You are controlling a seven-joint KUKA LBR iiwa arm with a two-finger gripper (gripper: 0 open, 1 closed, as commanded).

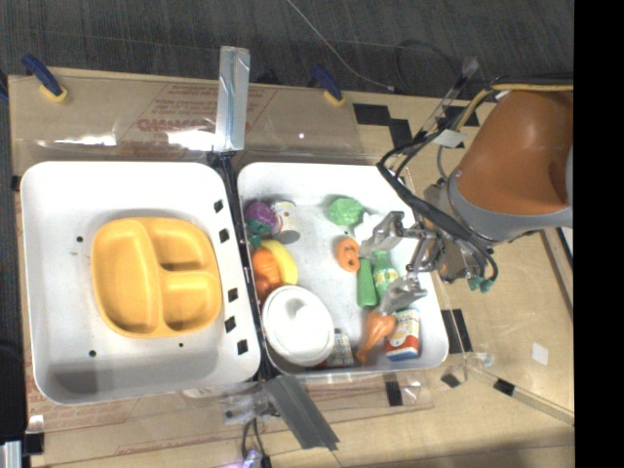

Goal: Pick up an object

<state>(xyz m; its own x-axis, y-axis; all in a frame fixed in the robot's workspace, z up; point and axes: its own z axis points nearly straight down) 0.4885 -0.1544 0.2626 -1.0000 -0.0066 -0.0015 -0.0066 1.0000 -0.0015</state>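
My gripper (395, 261) hangs over the right side of the right bin (312, 178), its two metal fingers (383, 232) spread apart and open. Just left of and partly under the fingers lies a green bottle (368, 283) with a pale label. Nothing is clamped between the fingers. A small orange toy (348, 252) sits beside the upper finger. A green leafy toy (344, 210) lies farther back. An orange carrot (375, 331) and a white carton (406, 335) rest in the bin's near right corner, below the lower finger.
The right bin's left half holds purple grapes (258, 214), a small can (285, 213), a yellow banana (283, 259), an orange fruit (263, 273) and a white bowl (297, 322). A yellow divided plate (156, 273) lies in the left bin (58, 188).
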